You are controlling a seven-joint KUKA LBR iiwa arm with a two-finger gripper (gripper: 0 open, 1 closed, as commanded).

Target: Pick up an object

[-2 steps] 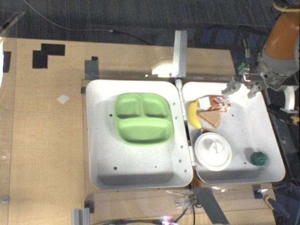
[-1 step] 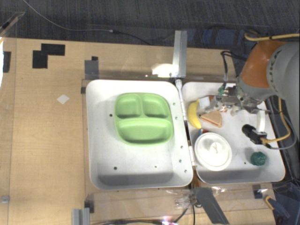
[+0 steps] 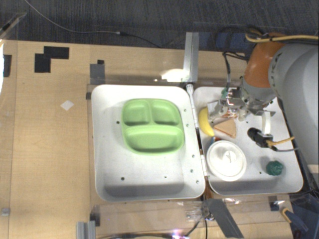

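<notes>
A smooth yellow curved banana [image 3: 205, 122] lies just left of the metal 2-finger gripper [image 3: 230, 107], with a flat tan wedge-shaped piece [image 3: 227, 128] directly below it in the right white bin [image 3: 291, 178]. Below that sit a round white bowl [image 3: 226, 159] and a small dark-green lumpy ball [image 3: 274, 168]; a green 3-compartment plastic plate [image 3: 151, 125] lies well left. Whether the gripper is open or closed I cannot tell.

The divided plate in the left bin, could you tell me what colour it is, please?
Light green, plain with no pattern; the plate shows clearly in the camera view.
</notes>
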